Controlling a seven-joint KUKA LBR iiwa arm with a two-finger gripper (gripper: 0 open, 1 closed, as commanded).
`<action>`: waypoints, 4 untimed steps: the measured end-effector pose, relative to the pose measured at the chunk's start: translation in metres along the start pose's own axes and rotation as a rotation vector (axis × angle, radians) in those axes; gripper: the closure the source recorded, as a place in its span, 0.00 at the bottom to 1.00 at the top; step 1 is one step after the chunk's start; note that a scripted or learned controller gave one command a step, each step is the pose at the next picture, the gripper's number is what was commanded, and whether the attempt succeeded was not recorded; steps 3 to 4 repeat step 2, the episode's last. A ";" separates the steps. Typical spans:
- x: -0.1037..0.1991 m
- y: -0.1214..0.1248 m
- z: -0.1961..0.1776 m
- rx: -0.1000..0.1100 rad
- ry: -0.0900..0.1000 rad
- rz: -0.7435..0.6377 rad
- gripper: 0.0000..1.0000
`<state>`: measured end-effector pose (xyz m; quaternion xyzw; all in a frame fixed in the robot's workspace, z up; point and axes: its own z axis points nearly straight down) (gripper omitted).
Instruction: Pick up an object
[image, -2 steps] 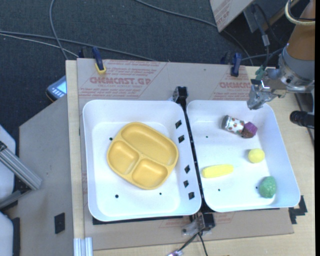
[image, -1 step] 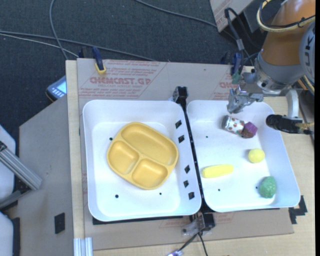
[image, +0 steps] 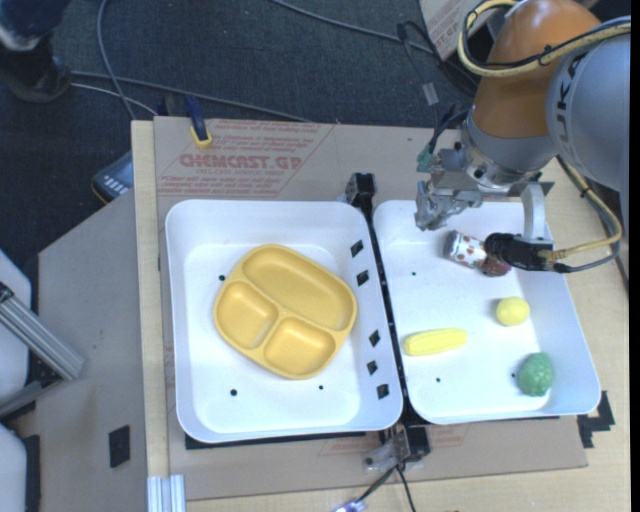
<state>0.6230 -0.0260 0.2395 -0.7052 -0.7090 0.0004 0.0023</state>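
Note:
My gripper hangs over the back left corner of the right bin, open, with nothing between its fingers. Just to its right lies a small white and red can on its side, its dark end pointing right. Nearer the front of the same bin are a yellow ball, a long yellow piece and a green lumpy piece. None of them touches the gripper.
The left bin holds a yellow divided plate. A black divider with clips runs between the two bins. The grey arm with its orange band and a yellow cable reach in over the right bin's back edge.

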 end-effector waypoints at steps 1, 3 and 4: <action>0.053 0.004 0.015 0.000 -0.001 0.000 1.00; 0.110 0.009 0.025 -0.004 -0.001 -0.001 1.00; 0.110 0.009 0.025 -0.004 -0.001 -0.001 1.00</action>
